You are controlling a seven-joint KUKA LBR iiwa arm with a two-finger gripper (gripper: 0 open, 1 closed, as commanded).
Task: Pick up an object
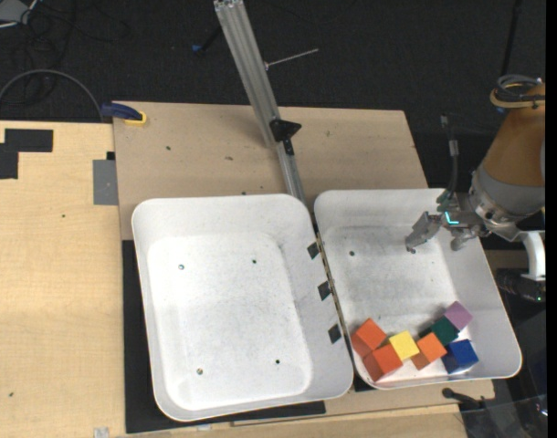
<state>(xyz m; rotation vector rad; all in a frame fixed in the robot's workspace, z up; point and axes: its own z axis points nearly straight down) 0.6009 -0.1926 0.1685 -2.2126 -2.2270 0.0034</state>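
Note:
Several small blocks lie clustered in the near right corner of the right bin (388, 272): two red-orange blocks (377, 347), a yellow block (404, 346), an orange block (431, 347), a green block (443, 328), a purple block (457, 316) and a blue block (460, 355). My gripper (436, 235) hangs over the far right part of that bin, well behind the cluster. It is open, and nothing sits between its fingers (415, 238).
The left bin (224, 299) lies beside the right one, with black clips along the shared rim. A slanted aluminium rail (256, 71) rises behind the bins. The wooden bench surrounds them, with a blue and yellow clamp (123, 112) at the far left.

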